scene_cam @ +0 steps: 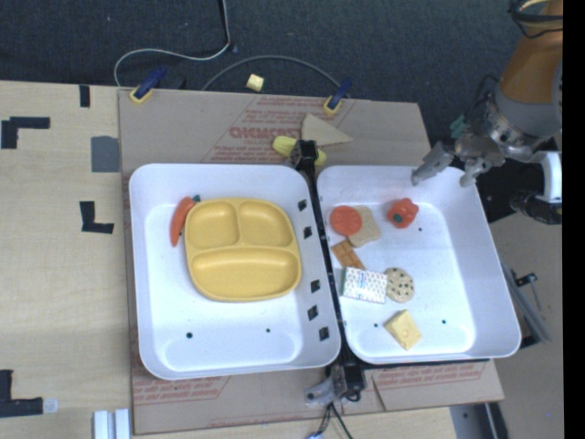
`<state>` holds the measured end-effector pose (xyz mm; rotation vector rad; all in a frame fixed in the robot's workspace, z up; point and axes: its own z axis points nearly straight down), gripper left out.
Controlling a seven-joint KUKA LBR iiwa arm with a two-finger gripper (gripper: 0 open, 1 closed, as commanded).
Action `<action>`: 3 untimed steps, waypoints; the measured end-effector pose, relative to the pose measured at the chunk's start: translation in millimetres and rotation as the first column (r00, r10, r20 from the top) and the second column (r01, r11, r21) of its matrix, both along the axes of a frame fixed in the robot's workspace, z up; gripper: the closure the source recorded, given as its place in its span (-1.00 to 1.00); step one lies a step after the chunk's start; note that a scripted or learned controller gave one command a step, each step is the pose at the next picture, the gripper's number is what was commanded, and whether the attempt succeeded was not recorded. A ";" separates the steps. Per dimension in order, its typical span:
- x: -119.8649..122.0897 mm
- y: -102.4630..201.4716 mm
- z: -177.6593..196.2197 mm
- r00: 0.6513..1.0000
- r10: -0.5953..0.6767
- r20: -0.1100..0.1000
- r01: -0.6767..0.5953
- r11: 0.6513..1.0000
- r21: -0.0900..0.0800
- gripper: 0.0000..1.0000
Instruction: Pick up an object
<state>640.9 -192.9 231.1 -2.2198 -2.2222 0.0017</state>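
My gripper [448, 166] hangs open over the far right corner of the right bin [484, 273], with nothing between its fingers. The right bin holds a red tomato-like piece [401, 212] just below and left of the gripper. Further left lie a red round slice [345, 219] on a tan bread piece [365, 227], an orange cracker [347, 254], a white patterned packet [366, 286], a chocolate-chip cookie [399, 284] and a yellow cheese wedge [403, 328].
The left bin [164, 337] holds a yellow divided plate [243, 248] and an orange carrot [180, 219] beside it. A black divider clip [307, 154] joins the bins at the back. Cardboard, yellow clamps and a cable lie behind.
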 end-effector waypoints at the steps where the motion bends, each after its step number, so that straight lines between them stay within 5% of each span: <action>1: 12.3 6.7 -153.8 1.000 0.002 0.003 -0.002 1.000 -0.003 -1.00; 2: 29.1 74.4 -145.6 1.000 0.006 0.004 -0.006 1.000 0.000 -1.00; 3: 11.2 54.2 -144.6 1.000 0.000 0.005 0.000 1.000 -0.001 -1.00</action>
